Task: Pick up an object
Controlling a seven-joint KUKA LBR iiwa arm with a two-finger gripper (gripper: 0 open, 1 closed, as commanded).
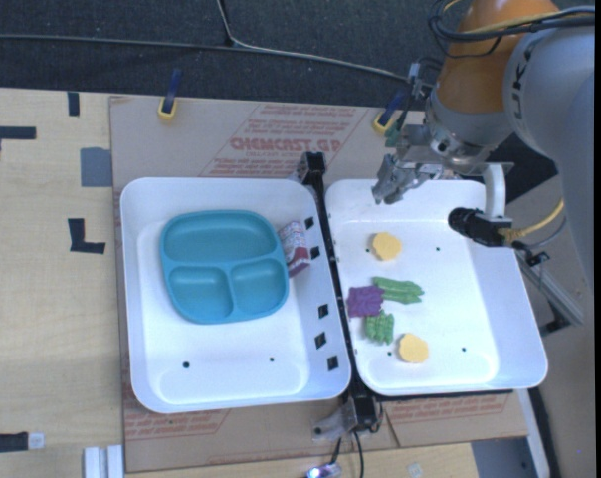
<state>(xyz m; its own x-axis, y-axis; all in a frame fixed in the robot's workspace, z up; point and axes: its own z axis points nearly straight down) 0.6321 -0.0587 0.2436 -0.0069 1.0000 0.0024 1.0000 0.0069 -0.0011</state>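
Camera view: cardboard-topped bench (271, 137) bears two bins (141, 267).

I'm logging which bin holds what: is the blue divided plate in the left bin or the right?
Left bin. The blue divided plastic plate lies flat on the shallow white left bin's floor, left of the centre divider.

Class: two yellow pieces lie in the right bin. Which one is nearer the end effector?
The upper yellow piece, lying just below the end effector near the bin's far end. The other yellow piece sits beyond the purple and green items, toward the near edge.
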